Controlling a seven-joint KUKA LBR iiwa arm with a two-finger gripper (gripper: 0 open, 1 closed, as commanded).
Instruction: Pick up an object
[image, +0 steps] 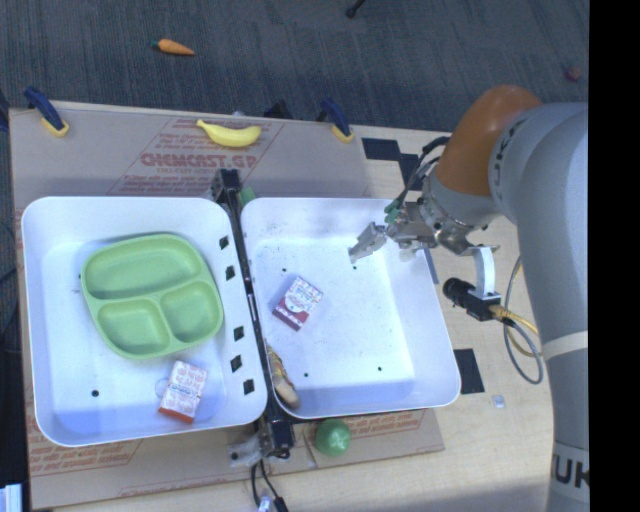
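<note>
The gripper (366, 243) hangs over the upper right part of the right bin (430, 345), pointing left from the grey arm (540, 200), whose orange band (480, 140) sits just above the wrist. Its tip is small and pale against the white bin floor, so whether it is spread or closed cannot be told; nothing is seen caught in it.

Down and to the left of the tip, apart from it, lies a small carton (298, 303) on the floor of the right bin. It is a flat little box, white on its face with a red pattern and a darker red edge along its lower side, lying turned at an angle. At the bin's lower left corner, against the divider (240, 290), rests a tan, lumpy item (282, 385) too small to identify.

The left bin (40, 330) holds a light green plate (152, 292) with three compartments, and below it a second carton (183, 390), white and red-orange, near the bin's lower edge.

Outside the bins, a yellow banana (230, 131) lies on the cardboard (150, 160) above them, a green ball (333, 437) sits just below the right bin, and an orange carrot (175, 46) rests on the dark floor at the top. Blue clamps (47, 110) grip the cardboard's upper edge.
</note>
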